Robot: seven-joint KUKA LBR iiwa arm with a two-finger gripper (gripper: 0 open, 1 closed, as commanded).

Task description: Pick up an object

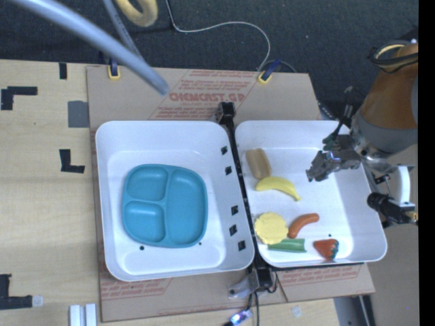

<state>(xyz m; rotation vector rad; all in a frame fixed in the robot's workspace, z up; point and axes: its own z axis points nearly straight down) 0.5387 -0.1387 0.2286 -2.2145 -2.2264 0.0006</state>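
Claw (319,170) hung over right bin (353,202), near its right side; finger state couldn't be told, nothing seen in it. Banana (278,186) lay just left of it, with brown roll (258,163), yellow disc (270,227), sausage (303,224) nearby. Blue tray (164,205) sat in left bin (112,182).

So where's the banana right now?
The banana lies in the right bin, near its left wall, just below the tan bread roll and above the yellow disc.

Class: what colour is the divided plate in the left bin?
Light blue plate, seen in the camera view.
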